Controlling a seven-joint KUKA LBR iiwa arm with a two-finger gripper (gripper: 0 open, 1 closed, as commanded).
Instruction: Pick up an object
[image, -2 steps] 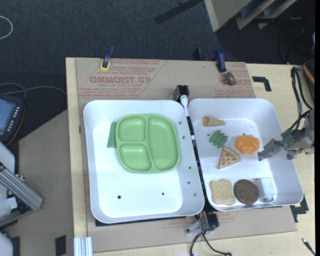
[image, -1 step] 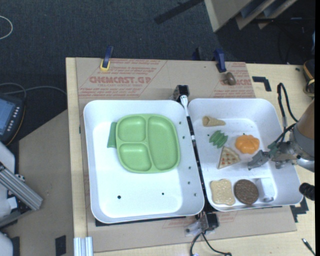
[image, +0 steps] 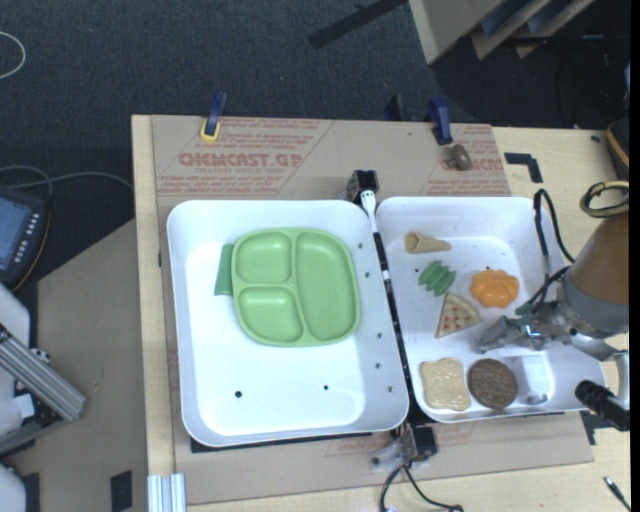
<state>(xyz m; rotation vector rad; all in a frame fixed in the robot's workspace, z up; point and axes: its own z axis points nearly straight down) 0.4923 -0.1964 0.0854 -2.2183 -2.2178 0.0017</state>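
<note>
Nearest to us, at the front edge of the right bin (image: 455, 210), lie a pale slice of toy bread (image: 444, 384) and, just beside it, a dark brown round patty (image: 493, 381). Above them the gripper (image: 505, 333) hangs low inside the bin, reaching in from the right, and its tip is just beside a waffle-patterned wedge (image: 456, 317). We cannot tell if the jaws are open or closed, because their shape is blurred, and we see no object between them.

We judge that the wedge or the patty is the likely thing to pick, since both are near the tip. To do this step well, we should center the jaws over one single piece and come down straight. The pieces lie close together, so a slanted approach could push a neighbour or catch two at once. The flat pieces are thin, so the jaws must go almost to the bin floor.

Farther back in the same bin are an orange toy fruit (image: 495, 288), a green leafy piece (image: 436, 277) and a small tan cone (image: 427, 242). In the left bin (image: 290, 405) lies a green divided plate (image: 295, 286) with three compartments, with nothing in them that we can see. Both bins stand on the brown counter (image: 300, 150).
</note>
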